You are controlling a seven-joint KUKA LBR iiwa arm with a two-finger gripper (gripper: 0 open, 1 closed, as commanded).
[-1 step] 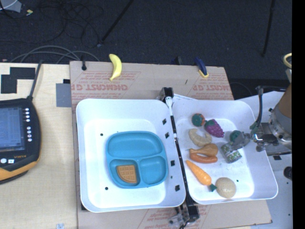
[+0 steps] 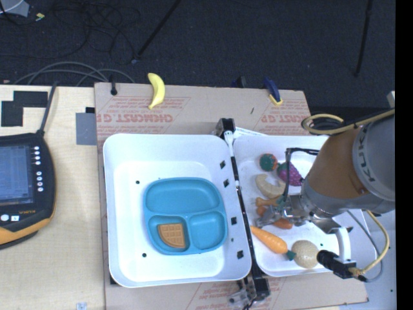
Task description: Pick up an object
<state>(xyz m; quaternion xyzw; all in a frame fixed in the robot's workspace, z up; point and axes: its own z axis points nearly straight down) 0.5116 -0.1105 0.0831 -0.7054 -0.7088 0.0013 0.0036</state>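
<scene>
- The arm (image 2: 352,170) reaches in from the right and hangs low over the right bin (image 2: 248,148), its orange band sitting above the wrist.
- The gripper (image 2: 279,213) is down among the toy food near the middle of that bin; whether the pincer is wide, narrow or holding anything cannot be told from this angle.
- Right at the gripper lies a small reddish-brown piece (image 2: 282,224), touching or just beside the tip; which of the two it is cannot be made out.
- An orange carrot (image 2: 270,239) lies slanted just below it, near the bin's left wall.
- A pale, egg-shaped item (image 2: 305,253) sits beside the carrot's thin end, at the bin's near edge.
- Above the gripper: a cream-coloured slice (image 2: 269,186), then a purple bunch (image 2: 290,172), and a small green-and-orange ball (image 2: 268,162) nearer the far wall.
- Over in the left bin (image 2: 122,205), a blue divided plate (image 2: 184,202) holds a waffle (image 2: 171,236) in its lower-left compartment.
- Behind the bins, a yellow banana (image 2: 155,90) rests on the cardboard sheet (image 2: 193,112).
- A handheld control pendant (image 2: 22,186) lies on the bench at far left.
</scene>
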